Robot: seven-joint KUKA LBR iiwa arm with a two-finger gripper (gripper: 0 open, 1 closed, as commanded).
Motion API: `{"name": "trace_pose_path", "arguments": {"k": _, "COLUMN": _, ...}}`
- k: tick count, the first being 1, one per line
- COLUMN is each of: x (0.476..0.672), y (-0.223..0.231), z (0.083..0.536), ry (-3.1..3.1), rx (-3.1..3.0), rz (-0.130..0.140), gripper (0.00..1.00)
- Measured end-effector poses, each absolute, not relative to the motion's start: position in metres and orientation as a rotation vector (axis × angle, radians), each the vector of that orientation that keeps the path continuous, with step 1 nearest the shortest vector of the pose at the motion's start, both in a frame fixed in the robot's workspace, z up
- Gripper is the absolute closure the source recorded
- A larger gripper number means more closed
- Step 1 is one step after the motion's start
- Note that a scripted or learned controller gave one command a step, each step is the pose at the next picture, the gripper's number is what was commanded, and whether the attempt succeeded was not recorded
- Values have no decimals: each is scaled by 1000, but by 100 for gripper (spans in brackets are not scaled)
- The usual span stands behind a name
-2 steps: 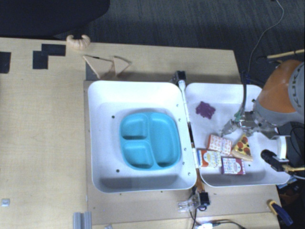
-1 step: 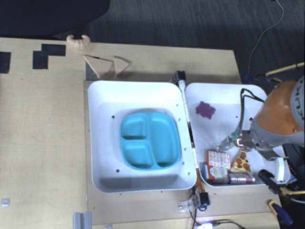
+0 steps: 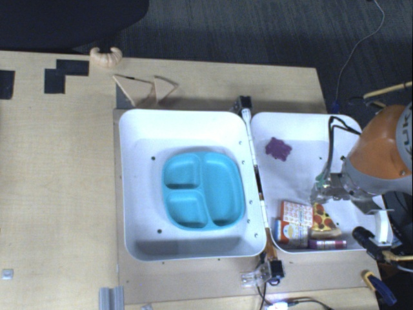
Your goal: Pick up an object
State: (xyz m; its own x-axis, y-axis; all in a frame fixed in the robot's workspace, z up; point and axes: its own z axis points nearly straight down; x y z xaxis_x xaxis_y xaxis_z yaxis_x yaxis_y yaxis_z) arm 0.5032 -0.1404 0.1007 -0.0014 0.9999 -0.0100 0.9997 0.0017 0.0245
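Arm (image 3: 386, 154) cut off at right edge. End effector (image 3: 324, 194) small and blurred, finger state unreadable. Right bin (image 3: 297, 124) far side hidden under arm. Printed box (image 3: 296, 221) artwork too blurry to read. Dark item (image 3: 328, 243) along bin's lower wall unidentifiable. Purple object (image 3: 279, 148) shape unclear. Tabletop (image 3: 58, 192) cropped left and bottom.

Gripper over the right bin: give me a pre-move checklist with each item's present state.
1. Gripper above the right bin: ok.
2. Object between the fingers: cannot tell.
3. Targets in reach: ok; colourful box and pizza-slice toy lie just below the gripper.
4. Purple toy lies apart from the cluster, free to pick: ok.
5. Box, pizza-slice toy and marker crowd the near wall: not ok for a clean grasp.
6. Blue divided tray sits in the left bin, out of the way: ok.
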Motion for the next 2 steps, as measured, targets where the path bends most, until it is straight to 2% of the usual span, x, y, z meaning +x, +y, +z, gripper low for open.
{"name": "trace_pose_path", "arguments": {"k": 1, "x": 599, "y": -45, "z": 186, "ry": 2227, "rx": 2212, "rz": 10, "gripper": 100}}
{"name": "trace_pose_path", "arguments": {"k": 2, "x": 553, "y": -153, "z": 207, "ry": 2222, "rx": 2216, "rz": 1, "gripper": 100}}
